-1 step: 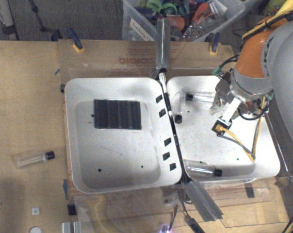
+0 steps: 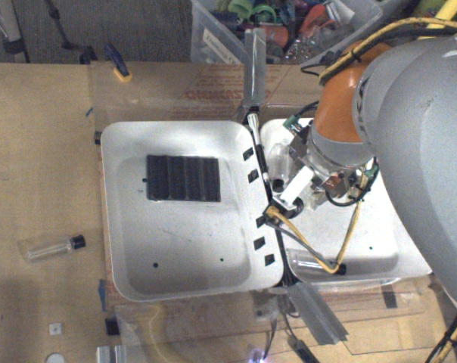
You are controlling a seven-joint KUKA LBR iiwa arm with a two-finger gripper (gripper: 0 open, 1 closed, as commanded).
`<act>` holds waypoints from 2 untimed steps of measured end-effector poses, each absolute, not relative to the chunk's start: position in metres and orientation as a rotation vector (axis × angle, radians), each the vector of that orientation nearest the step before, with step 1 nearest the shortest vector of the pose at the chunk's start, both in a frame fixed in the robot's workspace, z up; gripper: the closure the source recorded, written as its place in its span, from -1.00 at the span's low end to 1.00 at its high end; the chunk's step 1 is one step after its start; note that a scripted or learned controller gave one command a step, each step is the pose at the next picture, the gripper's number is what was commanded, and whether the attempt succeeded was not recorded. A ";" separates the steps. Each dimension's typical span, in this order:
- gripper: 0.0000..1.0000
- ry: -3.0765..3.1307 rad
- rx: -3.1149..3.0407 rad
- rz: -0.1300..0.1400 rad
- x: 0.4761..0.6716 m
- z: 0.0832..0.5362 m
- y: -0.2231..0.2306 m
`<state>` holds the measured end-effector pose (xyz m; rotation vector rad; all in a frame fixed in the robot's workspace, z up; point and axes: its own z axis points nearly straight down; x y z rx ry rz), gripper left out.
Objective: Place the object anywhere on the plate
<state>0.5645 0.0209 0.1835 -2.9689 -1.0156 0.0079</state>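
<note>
The black ribbed plate (image 2: 183, 178) lies in the left bin (image 2: 119, 225), arm (image 2: 342, 119) well apart.

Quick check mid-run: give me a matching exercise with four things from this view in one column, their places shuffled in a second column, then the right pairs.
Things
1. black ribbed rectangular plate
2. small clear vial with a black cap
3. clear plastic tub of colourful toys
4. grey arm with an orange band

Places
A. on the wooden bench, left of both bins
B. behind the bins, at the top of the view
C. inside the left white bin
D. over the right white bin

Pairs: 1-C, 2-A, 3-B, 4-D
</note>
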 end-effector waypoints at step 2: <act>1.00 -1.434 -2.795 -0.011 0.565 0.087 0.135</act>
